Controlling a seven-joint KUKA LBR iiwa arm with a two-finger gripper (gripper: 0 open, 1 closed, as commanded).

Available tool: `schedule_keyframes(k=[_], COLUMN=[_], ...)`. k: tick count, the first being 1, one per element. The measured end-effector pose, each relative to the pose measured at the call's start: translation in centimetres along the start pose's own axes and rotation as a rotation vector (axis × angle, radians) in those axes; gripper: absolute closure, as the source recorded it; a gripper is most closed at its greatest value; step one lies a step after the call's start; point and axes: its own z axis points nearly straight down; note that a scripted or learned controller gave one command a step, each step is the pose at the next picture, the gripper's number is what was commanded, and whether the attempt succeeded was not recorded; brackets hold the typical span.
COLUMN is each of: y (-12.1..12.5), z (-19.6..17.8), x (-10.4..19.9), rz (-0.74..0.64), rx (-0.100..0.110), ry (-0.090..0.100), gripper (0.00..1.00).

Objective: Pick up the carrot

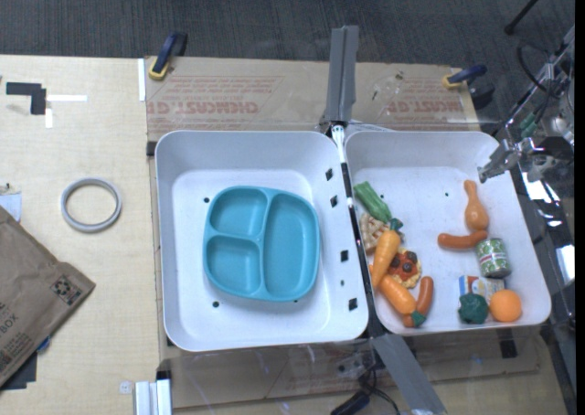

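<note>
carrot [384, 258] in right bin [439, 153], plate [263, 244] in left

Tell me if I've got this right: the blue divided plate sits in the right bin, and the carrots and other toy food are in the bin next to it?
Not quite. In the camera view the blue divided plate sits in the left bin, not the right one. The carrots and the other toy food lie in the right bin beside it, as you said.
</note>
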Motion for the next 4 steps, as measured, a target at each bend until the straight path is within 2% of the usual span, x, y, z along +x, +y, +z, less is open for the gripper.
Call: schedule_keyframes(k=[1, 2, 3, 4], y=[-3.8, -1.4, -4.1, -6.9], z=[7.9, 12.8, 7.5, 12.9], x=[5.4, 11.5, 4.0, 3.2], rz=[0.105, 0.052, 0.103, 0.011], rx=[0.000, -0.002, -0.001, -0.004], ry=[0.000, -0.001, -0.001, 0.000], gripper=[0.00, 0.00, 0.00, 0.00])
